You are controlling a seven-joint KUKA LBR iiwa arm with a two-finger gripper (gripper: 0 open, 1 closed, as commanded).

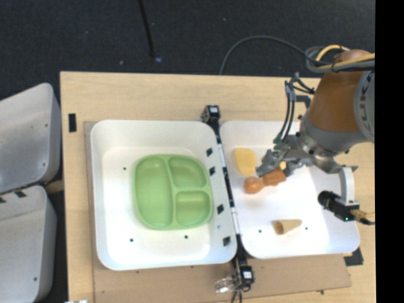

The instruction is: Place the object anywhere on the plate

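Two white bins (101, 245) on a tan bench (139, 96), dark floor (76, 24), green plate (172, 191) left, hand (276, 167) state unclear.

Wooden bench (145, 96) carries two white bins, left bin (107, 245), right bin (328, 242), apparently touching.

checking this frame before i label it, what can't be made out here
- Claw, camera view: the wrist above hides its fingers, so open or shut is unclear.
- Orange object: it lies at the claw tip in the right bin; touching or gripped cannot be told.
- Arm: cut off by the right edge.
- Tan piece and yellow piece: too small and blurred to identify.
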